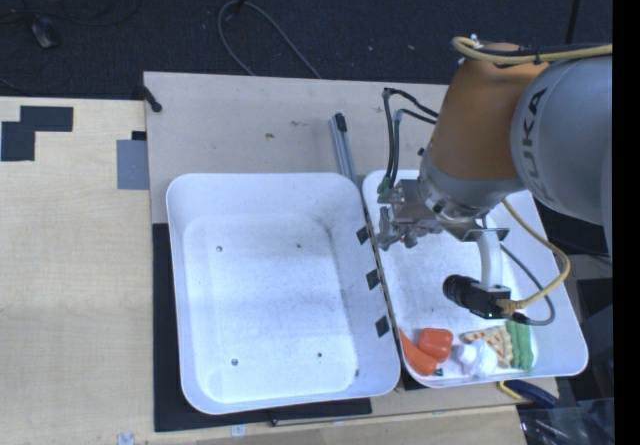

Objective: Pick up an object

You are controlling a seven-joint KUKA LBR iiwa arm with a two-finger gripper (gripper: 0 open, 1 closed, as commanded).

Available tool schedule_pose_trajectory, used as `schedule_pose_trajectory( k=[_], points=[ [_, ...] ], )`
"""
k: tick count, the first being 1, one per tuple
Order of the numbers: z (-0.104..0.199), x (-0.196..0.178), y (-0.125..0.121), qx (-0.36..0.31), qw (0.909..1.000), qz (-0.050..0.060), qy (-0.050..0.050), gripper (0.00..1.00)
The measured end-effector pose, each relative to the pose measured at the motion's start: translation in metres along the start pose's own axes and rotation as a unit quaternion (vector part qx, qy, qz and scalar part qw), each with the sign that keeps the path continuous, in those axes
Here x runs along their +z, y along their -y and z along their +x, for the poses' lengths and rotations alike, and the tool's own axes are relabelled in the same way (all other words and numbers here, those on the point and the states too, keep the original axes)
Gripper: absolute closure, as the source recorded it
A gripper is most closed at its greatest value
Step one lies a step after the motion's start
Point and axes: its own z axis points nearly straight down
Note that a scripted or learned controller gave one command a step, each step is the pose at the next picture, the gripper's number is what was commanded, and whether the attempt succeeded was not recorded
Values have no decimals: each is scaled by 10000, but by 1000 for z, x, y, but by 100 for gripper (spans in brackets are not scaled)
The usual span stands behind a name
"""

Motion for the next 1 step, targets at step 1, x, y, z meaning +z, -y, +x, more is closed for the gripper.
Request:
schedule_pose_trajectory(
  k=[1],
  points=[
    [44, 13, 23, 5, 10000, 0, 3, 100]
  ],
)
